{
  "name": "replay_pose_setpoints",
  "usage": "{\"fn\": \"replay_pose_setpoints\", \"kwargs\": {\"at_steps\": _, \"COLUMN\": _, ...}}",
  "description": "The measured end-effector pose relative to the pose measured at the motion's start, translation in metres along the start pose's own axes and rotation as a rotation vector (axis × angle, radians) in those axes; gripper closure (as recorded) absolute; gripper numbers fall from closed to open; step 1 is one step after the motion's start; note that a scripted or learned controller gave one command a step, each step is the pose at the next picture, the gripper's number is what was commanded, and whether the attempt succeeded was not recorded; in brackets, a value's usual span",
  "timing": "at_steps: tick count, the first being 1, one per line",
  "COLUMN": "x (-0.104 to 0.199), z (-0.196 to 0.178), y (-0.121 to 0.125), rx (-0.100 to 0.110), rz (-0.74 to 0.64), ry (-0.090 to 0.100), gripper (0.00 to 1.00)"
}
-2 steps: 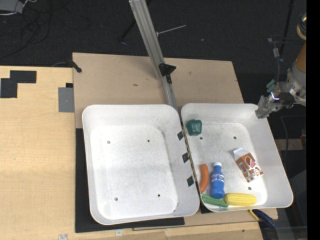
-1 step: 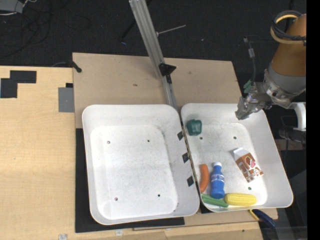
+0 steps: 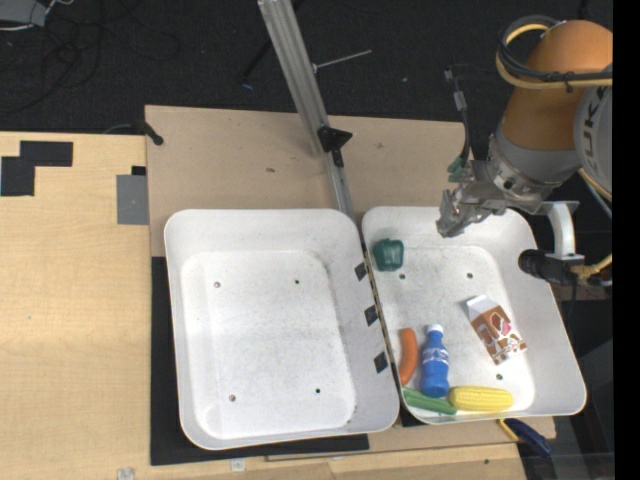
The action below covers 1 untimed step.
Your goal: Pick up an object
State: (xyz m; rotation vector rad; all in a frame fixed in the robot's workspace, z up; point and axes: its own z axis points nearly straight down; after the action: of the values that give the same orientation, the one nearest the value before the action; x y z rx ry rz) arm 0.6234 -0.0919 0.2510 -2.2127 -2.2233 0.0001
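Observation:
The right bin [image 3: 545, 258] holds a green pepper [image 3: 388, 255] at its far left corner, an orange carrot [image 3: 408, 354], a blue bottle [image 3: 434, 362], a yellow corn cob [image 3: 481, 399], a green pod [image 3: 430, 404] and a small brown-and-white carton [image 3: 496, 330]. My gripper [image 3: 452, 220] hangs above the bin's far edge, to the right of the pepper and well back from the other objects. Nothing shows between its fingers.
The left bin [image 3: 200, 238] lies beside the right one, with black clips [image 3: 371, 314] along their shared edge. A slanted metal rail [image 3: 305, 88] rises behind the bins. A black fitting [image 3: 545, 264] sticks out at the right bin's right rim.

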Motion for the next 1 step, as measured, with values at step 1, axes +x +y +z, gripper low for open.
{"fn": "replay_pose_setpoints", "kwargs": {"at_steps": 1, "x": 0.0431, "z": 0.0088, "y": -0.0077, "rx": 0.001, "rz": 0.002, "ry": -0.001, "gripper": 1.0}}
